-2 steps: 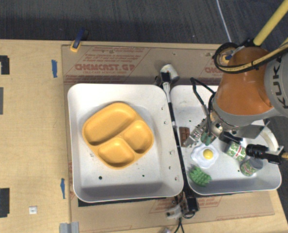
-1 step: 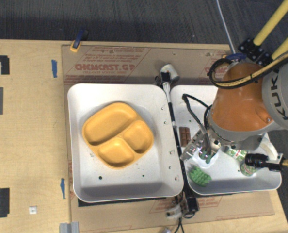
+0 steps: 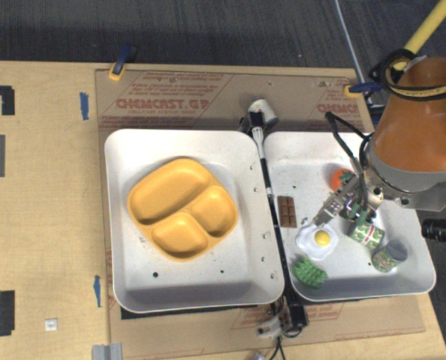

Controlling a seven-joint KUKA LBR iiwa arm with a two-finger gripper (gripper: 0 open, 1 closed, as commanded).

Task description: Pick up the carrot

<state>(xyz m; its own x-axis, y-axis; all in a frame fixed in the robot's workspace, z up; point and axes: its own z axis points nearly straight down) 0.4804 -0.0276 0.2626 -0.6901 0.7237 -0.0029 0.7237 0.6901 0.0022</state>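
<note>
Fried egg toy (image 3: pixel 317 240), green-labelled cans (image 3: pixel 367 234) crowd my metal two-finger claw (image 3: pixel 342 203); small orange carrot (image 3: pixel 338 178) just far of it; grip state can't tell.

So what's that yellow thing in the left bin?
The yellow plate looks like smooth moulded plastic, rounded in outline, with three shallow compartments: one long one at the back, two smaller ones toward the front. It lies flat, right way up, near the middle of the left bin. Nothing lies in it, and only the bin floor touches it.
</note>
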